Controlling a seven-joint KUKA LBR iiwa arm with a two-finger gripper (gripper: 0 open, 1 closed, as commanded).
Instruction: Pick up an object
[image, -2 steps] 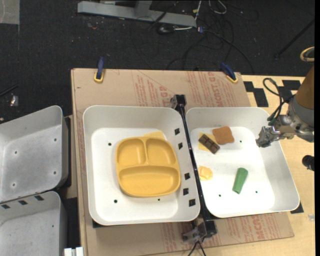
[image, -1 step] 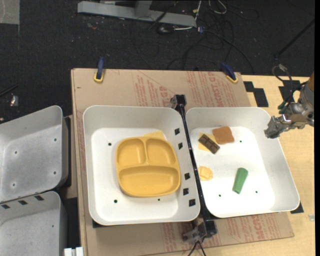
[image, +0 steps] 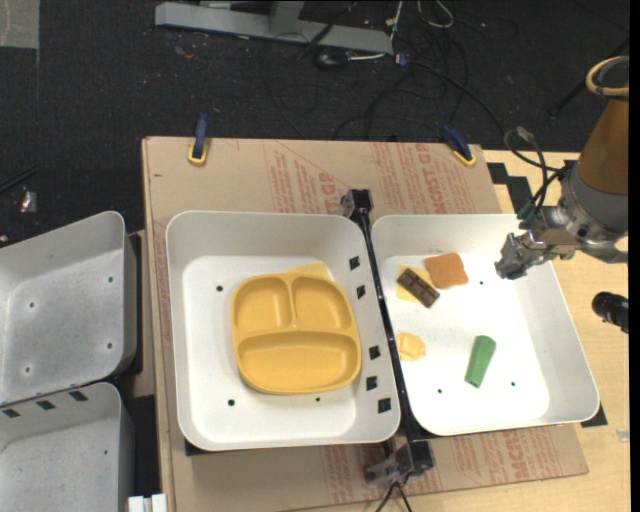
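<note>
At the right edge of the frame, you see the grey arm (image: 600, 190) with its orange band reaching in, and its hand (image: 512, 258) hangs over the upper right part of the right bin (image: 560, 330). From this slant you cannot tell whether the hand is wide or narrow, and nothing shows between its tips.

Look just left of the hand, in the upper part of that same bin: an orange flat piece (image: 446, 270) lies there, and touching its lower left corner is a brown block (image: 418, 287), tilted. Lower down, near the bin's left wall, you have a small yellow piece (image: 411, 347). To its right, well apart from the hand, a green cylinder (image: 480, 361) lies on the bin floor, slanted. All four lie loose in the bin, none of them lifted.

Shift your eye to the centre of the frame: the left bin (image: 200, 300) holds a yellow divided tray (image: 296, 335), three compartments facing up, with a pale yellow flat thing (image: 312, 271) peeking out from under its upper edge. Between the two bins runs a dark divider bar (image: 378, 320).

Both bins sit on a brown board (image: 290, 170) on the worktop, clamped at its upper edge by two blue and yellow clips (image: 199, 141).
</note>
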